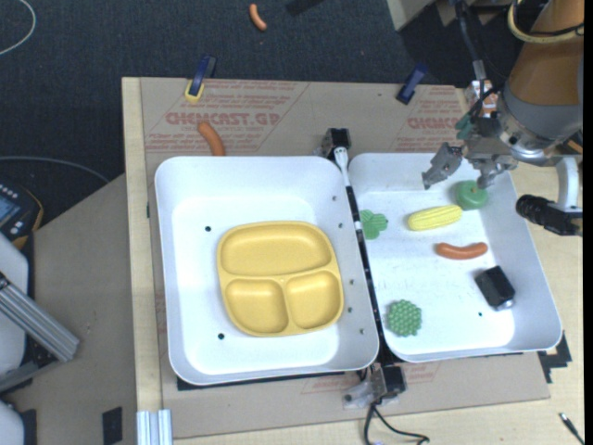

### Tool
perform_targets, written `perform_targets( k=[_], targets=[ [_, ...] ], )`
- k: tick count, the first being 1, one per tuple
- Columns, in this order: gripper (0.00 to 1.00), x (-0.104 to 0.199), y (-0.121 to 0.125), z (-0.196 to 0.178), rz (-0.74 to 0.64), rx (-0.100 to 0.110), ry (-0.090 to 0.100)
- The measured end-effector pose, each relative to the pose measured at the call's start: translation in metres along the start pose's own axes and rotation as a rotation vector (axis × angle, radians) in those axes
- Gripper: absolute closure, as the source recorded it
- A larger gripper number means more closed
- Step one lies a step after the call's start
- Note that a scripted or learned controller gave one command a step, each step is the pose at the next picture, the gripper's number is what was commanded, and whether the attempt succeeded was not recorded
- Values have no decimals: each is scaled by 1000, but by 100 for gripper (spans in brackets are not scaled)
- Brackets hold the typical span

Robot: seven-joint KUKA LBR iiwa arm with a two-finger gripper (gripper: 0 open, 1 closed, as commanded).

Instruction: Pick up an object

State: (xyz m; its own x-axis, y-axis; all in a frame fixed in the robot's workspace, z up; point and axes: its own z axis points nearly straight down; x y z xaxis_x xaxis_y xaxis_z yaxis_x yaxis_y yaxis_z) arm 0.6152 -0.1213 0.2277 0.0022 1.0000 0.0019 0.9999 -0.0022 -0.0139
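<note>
right bin (528, 276): arm's gripper (470, 168) hangs fingers spread beside green toy (471, 194).

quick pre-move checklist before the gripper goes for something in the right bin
1. Gripper above the right bin: ok, at its far end.
2. Fingers spread: ok, open.
3. Nothing between the fingers yet: ok.
4. Nearest target, green toy, just below the fingers: ok.
5. Corn apart from the green toy: ok, a small gap.
6. Exact alignment over the green toy: cannot tell from this slant.
</note>
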Motion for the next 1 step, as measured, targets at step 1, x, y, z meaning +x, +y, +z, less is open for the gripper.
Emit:
perform_targets(
  k=[1],
  targets=[
    [0,0,2,-7,-2,-13,-2]
  ],
)
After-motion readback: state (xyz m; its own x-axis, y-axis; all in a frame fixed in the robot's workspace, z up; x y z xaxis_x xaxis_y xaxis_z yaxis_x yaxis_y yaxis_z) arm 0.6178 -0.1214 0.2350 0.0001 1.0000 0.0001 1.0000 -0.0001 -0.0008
